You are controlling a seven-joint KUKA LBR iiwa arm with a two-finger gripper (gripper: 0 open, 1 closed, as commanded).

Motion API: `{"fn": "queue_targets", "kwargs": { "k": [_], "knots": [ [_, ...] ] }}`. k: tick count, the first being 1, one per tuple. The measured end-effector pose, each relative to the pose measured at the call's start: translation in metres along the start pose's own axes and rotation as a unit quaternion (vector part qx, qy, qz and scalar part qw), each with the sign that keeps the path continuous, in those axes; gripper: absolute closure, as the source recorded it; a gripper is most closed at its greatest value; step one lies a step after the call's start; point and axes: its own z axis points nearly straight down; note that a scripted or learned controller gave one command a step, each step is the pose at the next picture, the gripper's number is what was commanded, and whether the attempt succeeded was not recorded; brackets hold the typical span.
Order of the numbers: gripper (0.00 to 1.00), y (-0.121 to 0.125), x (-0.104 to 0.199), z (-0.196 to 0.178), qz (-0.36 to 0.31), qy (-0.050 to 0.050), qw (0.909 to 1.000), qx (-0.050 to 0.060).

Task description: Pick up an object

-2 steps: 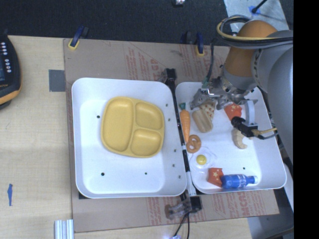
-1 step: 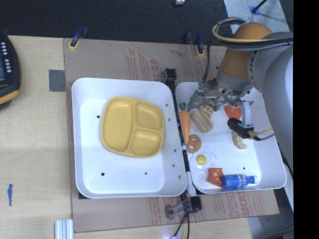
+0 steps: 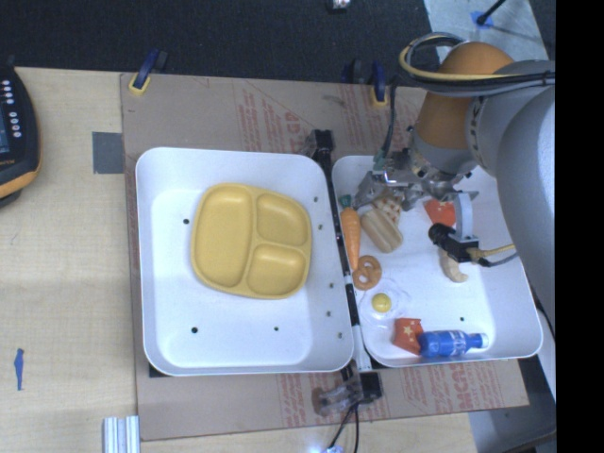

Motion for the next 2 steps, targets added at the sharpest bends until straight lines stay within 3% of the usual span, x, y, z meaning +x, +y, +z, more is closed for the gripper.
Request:
{"fn": "queue_targets", "kwargs": {
  "k": [1, 2],
  "knots": [
    [0.00, 0.000, -0.003, 0.000, 0.001, 0.000, 1.0000, -0.001],
    [0.00, -0.124, -0.021, 0.002, 0.004, 0.001, 1.0000, 0.004]
  ]
}}
